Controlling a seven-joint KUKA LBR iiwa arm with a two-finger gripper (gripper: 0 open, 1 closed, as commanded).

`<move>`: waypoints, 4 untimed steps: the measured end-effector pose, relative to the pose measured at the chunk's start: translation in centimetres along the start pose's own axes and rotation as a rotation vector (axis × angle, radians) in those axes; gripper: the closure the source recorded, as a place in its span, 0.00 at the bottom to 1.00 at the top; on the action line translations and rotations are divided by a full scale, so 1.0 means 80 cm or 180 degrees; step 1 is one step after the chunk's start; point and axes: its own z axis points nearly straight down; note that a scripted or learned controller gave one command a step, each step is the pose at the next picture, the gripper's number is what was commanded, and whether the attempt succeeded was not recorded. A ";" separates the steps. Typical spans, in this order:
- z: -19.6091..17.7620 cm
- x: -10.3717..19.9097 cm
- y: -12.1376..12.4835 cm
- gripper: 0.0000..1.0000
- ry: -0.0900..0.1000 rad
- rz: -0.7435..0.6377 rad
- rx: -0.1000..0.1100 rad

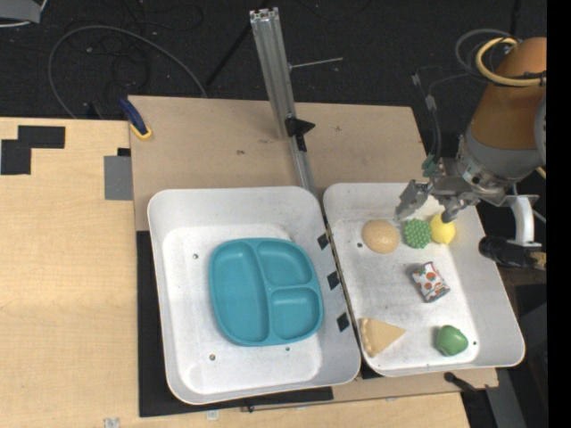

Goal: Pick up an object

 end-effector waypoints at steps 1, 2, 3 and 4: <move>0.053 0.000 0.005 0.00 -0.0002 0.0000 0.0005; 0.134 0.005 0.002 0.00 0.0002 0.0001 0.0017; 0.171 0.005 0.003 0.00 -0.0003 0.0006 -0.0009; 0.160 0.004 0.002 1.00 -0.0001 0.0018 0.0002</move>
